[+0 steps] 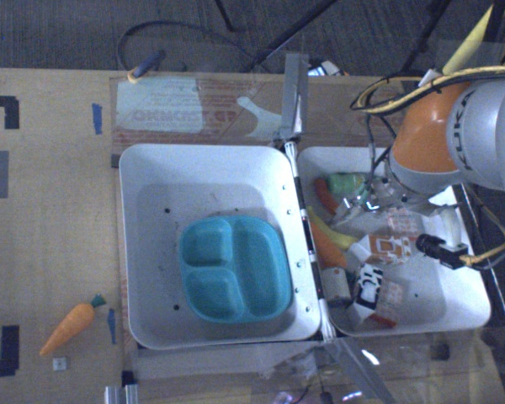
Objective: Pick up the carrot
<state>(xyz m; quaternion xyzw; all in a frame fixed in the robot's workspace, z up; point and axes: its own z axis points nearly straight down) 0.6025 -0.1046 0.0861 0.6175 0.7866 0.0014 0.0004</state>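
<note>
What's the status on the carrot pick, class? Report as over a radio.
Hand low over right bin, among clutter. Carrot on bench, left of left bin, untouched. Left bin and blue tray lie between.

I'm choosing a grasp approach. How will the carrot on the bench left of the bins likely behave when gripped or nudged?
The carrot looks like a moulded toy, so it is probably stiff and light. Its rounded, tapered body lies flat on the bench, so a sideways nudge would likely make it roll in an arc. The smooth taper may slip toward the thin tip; gripping mid-body seems safer.
</note>
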